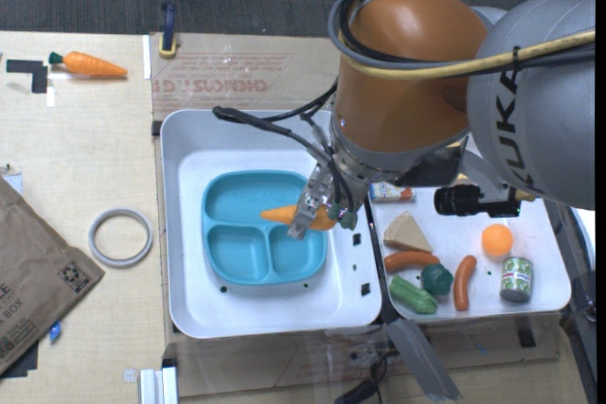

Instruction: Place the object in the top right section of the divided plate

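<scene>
A turquoise divided plate (pixel 248 239) lies in the left white bin (pixel 189 298). My gripper (pixel 317 213) hangs over the plate's right edge, shut on an orange toy carrot (pixel 284 215). The carrot's pointed tip sticks out to the left, over the ridge between the large upper section and the lower right section. The arm's orange band and grey wrist hide the bin's far right corner.
The right bin (pixel 544 293) holds a bread wedge (pixel 407 232), two sausages (pixel 462 283), a green pepper (pixel 413 294), a dark green ball (pixel 436 278), an orange ball (pixel 497 240) and a small can (pixel 516 280). On the bench at left lie a second carrot (pixel 90 64), a grey ring (pixel 120 237) and a cardboard box (pixel 33 284).
</scene>
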### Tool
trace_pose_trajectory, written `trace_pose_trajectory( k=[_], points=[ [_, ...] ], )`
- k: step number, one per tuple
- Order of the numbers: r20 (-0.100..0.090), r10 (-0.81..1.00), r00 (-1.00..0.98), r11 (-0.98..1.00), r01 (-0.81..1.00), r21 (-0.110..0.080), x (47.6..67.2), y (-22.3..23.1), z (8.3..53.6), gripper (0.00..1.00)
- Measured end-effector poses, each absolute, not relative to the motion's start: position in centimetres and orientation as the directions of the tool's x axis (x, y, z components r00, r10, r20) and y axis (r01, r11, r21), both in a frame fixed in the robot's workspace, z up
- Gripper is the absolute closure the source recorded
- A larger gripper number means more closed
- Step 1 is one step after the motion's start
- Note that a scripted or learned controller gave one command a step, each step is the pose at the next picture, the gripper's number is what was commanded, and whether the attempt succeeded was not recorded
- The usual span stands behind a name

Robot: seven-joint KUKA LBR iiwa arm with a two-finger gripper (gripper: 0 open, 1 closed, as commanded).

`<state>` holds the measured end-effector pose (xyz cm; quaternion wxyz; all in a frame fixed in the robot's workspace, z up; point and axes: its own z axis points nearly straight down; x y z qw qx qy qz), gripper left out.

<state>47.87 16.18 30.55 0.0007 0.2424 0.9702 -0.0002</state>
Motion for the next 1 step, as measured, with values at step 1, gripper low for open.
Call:
trace_pose_trajectory(
  k=[1],
  points=[
    [-0.001,0.441,-0.898,0.898,0.441,-0.002,47.88,11.67,29.94,1.0]
  ],
)
